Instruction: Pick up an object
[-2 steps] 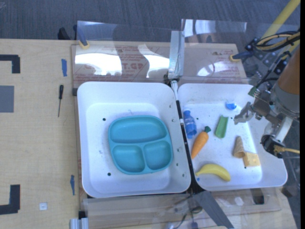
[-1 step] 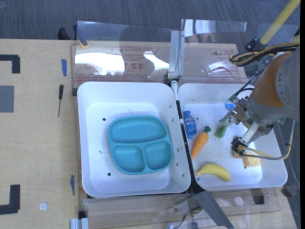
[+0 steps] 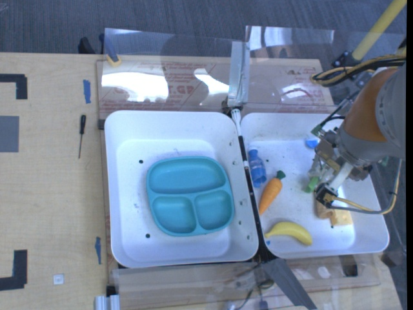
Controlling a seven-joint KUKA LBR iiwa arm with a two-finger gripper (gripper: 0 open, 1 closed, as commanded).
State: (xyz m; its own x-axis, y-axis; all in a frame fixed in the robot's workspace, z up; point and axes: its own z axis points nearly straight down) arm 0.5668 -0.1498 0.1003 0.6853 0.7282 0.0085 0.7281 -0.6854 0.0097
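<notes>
The right bin (image 3: 368, 241) holds a small blue bottle (image 3: 257, 167) by its left wall, an orange carrot (image 3: 270, 194) with a green top beside it, and a yellow banana (image 3: 290, 232) near the front. My gripper (image 3: 318, 176) reaches down into the right half of this bin from the right. A small green object (image 3: 311, 185) lies right at its tip, partly hidden by it. A tan, bread-like piece (image 3: 341, 216) sits just in front of the gripper. Something light blue (image 3: 312, 142) peeks out behind the wrist.
The left bin (image 3: 122, 134) carries a teal divided plate (image 3: 190, 194) in its middle. A metal divider (image 3: 237, 76) stands behind the seam between the bins. A screwdriver (image 3: 81, 133) lies on the wooden bench to the left.
</notes>
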